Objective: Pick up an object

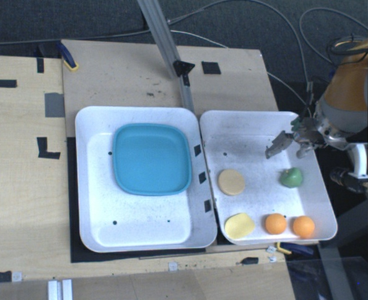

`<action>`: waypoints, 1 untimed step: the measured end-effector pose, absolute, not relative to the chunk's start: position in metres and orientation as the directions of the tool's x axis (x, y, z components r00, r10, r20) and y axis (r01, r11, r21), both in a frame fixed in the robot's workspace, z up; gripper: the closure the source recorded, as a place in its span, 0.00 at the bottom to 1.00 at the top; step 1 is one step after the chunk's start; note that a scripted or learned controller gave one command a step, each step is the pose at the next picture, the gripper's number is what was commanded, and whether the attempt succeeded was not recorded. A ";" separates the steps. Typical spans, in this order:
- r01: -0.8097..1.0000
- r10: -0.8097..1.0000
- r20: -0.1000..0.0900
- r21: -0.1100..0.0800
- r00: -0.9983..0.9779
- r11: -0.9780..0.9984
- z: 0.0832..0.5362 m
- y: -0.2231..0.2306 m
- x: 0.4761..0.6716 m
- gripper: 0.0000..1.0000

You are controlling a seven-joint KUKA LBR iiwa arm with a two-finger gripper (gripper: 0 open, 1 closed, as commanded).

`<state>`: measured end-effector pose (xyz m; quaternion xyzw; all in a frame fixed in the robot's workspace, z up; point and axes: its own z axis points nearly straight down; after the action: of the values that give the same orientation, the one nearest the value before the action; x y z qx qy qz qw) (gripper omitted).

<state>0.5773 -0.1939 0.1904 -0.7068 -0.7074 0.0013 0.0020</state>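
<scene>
The right bin (252, 125) holds a green round object (291, 178), a tan disc (232, 182), a pale yellow piece (239, 225) and two orange balls (275, 224) (303, 226). My gripper (290, 146) hangs over the bin's upper right part, just above the green object. Its two fingers are spread apart with nothing between them. One finger (277, 145) points left toward the bin's middle.
The left bin (96, 180) carries a blue square plate (152, 159). A grey metal pole (165, 36) slants down to the gap between the bins. Cables lie on the dark floor behind the bench.
</scene>
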 end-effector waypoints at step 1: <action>1.000 1.000 0.001 -0.006 -0.001 0.001 0.127 -0.192 0.579 0.00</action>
<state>0.5785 -0.1917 0.1272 -0.7068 -0.7074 0.0017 0.0027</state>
